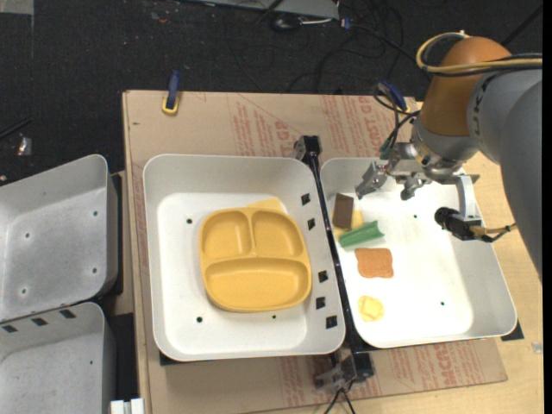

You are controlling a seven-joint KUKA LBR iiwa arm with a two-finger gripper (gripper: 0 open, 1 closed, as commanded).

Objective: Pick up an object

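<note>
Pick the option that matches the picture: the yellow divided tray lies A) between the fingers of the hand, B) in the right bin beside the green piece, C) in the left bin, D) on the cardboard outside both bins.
C: the yellow divided tray lies flat on the floor of the left bin, while the green piece sits in the right bin.
</note>
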